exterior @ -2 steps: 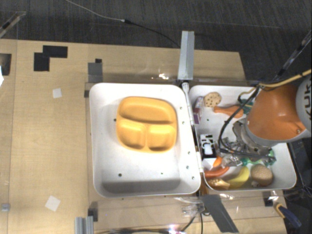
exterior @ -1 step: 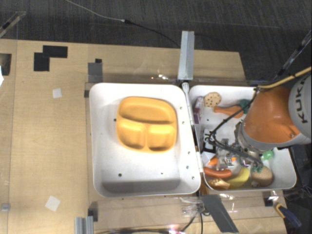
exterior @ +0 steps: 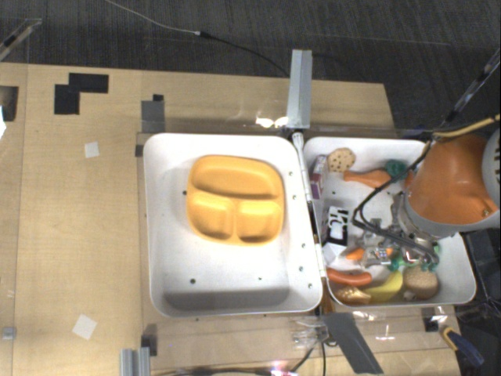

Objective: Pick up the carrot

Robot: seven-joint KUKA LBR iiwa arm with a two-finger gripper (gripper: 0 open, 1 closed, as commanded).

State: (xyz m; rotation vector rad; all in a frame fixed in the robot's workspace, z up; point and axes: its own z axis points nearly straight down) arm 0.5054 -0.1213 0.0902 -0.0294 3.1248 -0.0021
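Now we are seeing the arm (exterior: 450, 182) hanging low over the right bin (exterior: 466, 276). Its jaws (exterior: 383, 251) are hidden among cables, so we cannot tell their state. The carrot (exterior: 368, 178) is lying near that bin's far wall, beside a cookie (exterior: 340, 160).

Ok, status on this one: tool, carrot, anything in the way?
Tool low over right bin, fingers hidden. Carrot at bin's far side, untouched. Banana, cookie and other items crowd it.

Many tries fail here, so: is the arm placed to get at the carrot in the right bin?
Probably yes: the carrot lies uncovered at the right bin's far end, beside the cookie, just left of the arm's orange band.
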